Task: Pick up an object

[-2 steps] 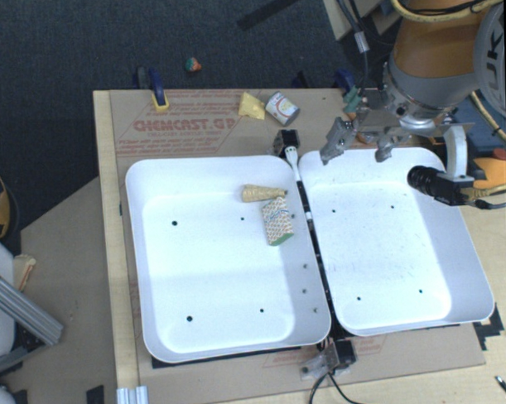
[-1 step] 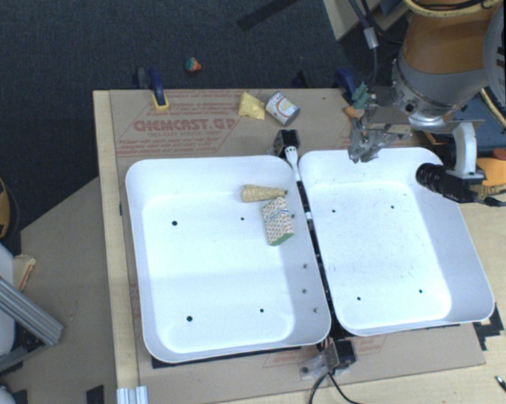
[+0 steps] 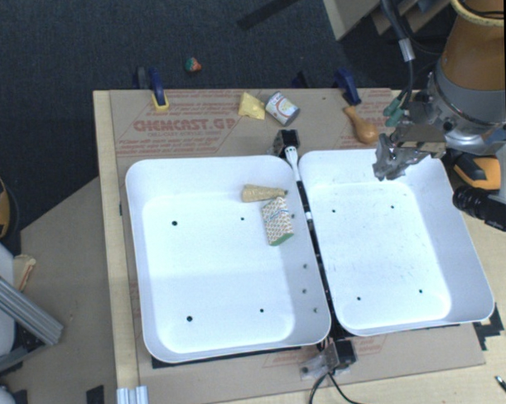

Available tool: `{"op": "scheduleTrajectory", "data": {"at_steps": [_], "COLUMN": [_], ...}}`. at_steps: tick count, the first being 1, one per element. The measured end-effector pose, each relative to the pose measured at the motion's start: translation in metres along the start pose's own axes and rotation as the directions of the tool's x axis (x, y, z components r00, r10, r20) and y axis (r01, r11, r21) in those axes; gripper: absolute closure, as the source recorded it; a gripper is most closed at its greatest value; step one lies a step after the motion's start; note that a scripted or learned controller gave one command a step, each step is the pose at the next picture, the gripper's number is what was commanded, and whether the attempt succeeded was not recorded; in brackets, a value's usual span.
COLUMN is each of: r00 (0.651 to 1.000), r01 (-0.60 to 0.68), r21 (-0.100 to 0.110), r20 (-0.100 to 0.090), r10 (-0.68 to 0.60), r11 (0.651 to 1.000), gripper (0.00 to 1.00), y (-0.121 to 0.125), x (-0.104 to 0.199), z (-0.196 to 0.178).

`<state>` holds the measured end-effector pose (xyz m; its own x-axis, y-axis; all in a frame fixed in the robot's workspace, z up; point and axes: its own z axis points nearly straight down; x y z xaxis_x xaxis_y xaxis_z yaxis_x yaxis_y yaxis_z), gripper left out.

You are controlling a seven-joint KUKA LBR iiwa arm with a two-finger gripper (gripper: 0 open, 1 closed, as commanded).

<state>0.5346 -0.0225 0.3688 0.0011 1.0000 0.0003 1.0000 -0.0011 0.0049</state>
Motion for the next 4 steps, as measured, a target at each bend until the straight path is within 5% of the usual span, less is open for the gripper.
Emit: {"op": "scheduleTrajectory", "data": {"at_steps": [1,2,3,4], "r00": [1.000,1.000,1.000,1.000], "r01": [-0.015,0.005,0.007,-0.002], "r21": [0.000,0.017,-0.013,0.015], "r20": [0.008,-0.004,0.003,-0.002], "r10": [0.015,-0.004,-0.007,0.002], "r11": [1.000,1.000,1.000,1.000], "gripper": [1.00,1.00,1.00,1.00], "y": [-0.008,0.021,0.053,0.000], "x": [-0.157,-0.119,-0.093,-0.096], "z": [-0.009,0.115,-0.011,0.073]}}
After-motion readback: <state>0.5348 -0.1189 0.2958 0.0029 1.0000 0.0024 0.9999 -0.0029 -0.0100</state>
